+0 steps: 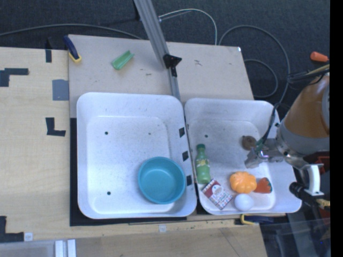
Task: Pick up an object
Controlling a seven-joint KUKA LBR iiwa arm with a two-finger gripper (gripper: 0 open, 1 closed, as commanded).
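Looking down from the overhead cam, I've got the arm [306,116] coming in from the right, and its pincer [256,155] sits low over the right bin [225,108], near that bin's right wall. Honestly can't tell if the pincer is open or closed from here, it's just a small metallic blob at this angle. Right beside its tip there's a little brownish object [247,141] on the bin floor, too small for me to identify. Toward the front of the same bin is the rest of the stuff: a green bottle [202,165] lying near the left wall, a red-and-white packet [217,193] just below it, an orange pumpkin-looking thing [243,182], a red item [263,185] touching its right side, and a white ball [244,202] at the front. The left bin [107,111] has a blue bowl [161,180] in its front right corner. A green object [122,60] lies on the counter [214,68] behind the bins.
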